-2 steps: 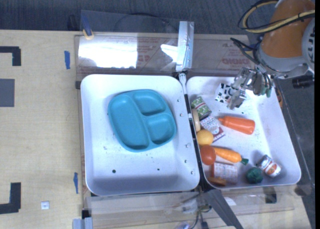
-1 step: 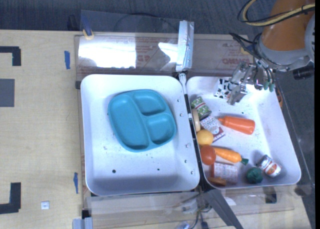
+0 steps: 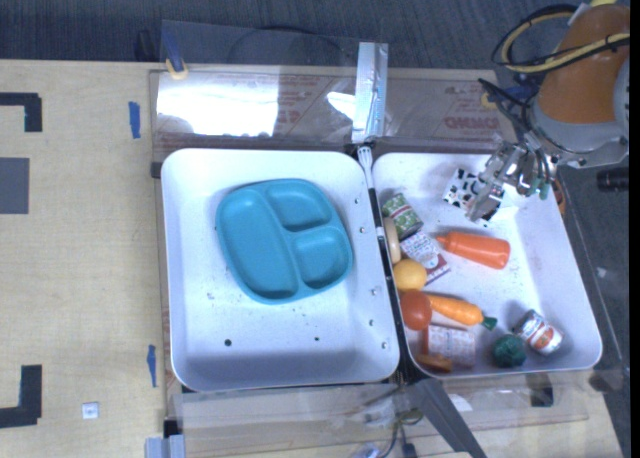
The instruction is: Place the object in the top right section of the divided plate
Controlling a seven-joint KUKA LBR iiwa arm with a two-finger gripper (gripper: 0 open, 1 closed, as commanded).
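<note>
Blue divided plate (image 3: 285,239) mid-bin, pincer (image 3: 487,198) near right bin (image 3: 580,276) rim

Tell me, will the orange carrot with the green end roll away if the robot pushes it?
Probably a little. The carrot looks round and tapered, so it may roll in a curve rather than straight. It lies among other toys in the right bin, which would likely stop it soon. It looks like smooth plastic, so possibly slippery to pinch.

divided plate (image 3: 283,239) in left bin (image 3: 190,326), toys clustered in right bin (image 3: 575,286)
</note>
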